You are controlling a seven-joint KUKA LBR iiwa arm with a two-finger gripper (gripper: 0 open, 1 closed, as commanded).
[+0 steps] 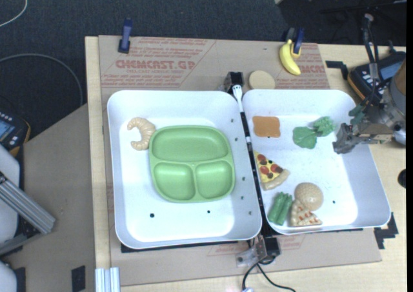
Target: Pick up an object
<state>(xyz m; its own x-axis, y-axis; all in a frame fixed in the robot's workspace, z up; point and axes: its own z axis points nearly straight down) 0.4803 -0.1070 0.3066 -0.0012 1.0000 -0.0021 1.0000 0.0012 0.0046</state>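
Looking down at a slant, the camera view takes in a desk point(110, 58) covered with printed cardboard and bearing two shallow white bins side by side. The left bin point(122, 155) holds a green divided plate point(191, 162) near its middle and a croissant point(141, 131) just off the plate's upper left corner, close to the bin's left wall. The right bin point(361, 187) holds the loose toy food: a brown toast square point(266, 127) near its top left corner, a green broccoli piece point(313, 133) to the right of the toast, a pizza slice point(270, 171) by the left wall, and along the bottom edge a green bean pod point(280, 208) beside a tan bun point(308, 194) that sits against a waffle-like wedge point(303, 216). On the cardboard beyond the bins' top edge lie a banana point(290, 58) and a beige disc point(261, 80), and a blue clamp point(125, 36) grips the desk's top left corner. The arm enters over the right edge of the desk, and its gripper point(343, 140) hangs above the upper right part of the right bin, just beside the broccoli but apart from it. Whether it is spread or pressed together cannot be told from this angle; nothing is seen pinched in it.
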